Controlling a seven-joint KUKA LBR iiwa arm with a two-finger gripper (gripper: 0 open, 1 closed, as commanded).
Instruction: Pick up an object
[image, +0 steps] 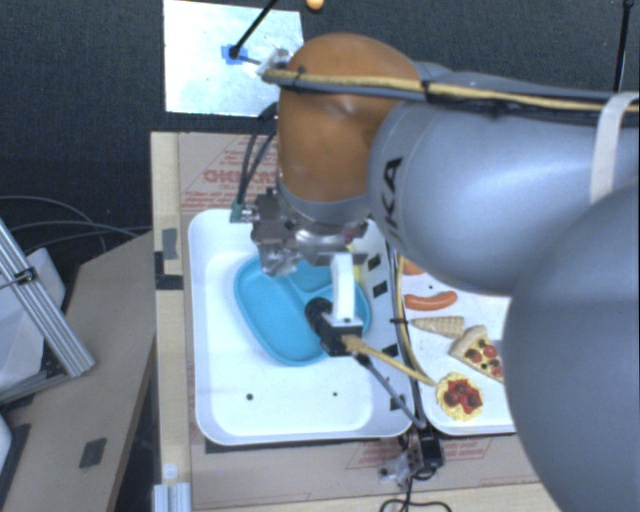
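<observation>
Your gripper (282, 262) hangs over the far end of a blue oval plastic dish (275, 325) in the left shallow white bin (215, 400); a red toy sausage (432, 298) lies in the right bin (500, 415).

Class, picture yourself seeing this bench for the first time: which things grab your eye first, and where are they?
The grey arm with its orange band looms at upper right, reaching over the left bin. Under it lies a blue dish. In the right bin sit toy foods, among them a sausage and a pizza slice.
</observation>
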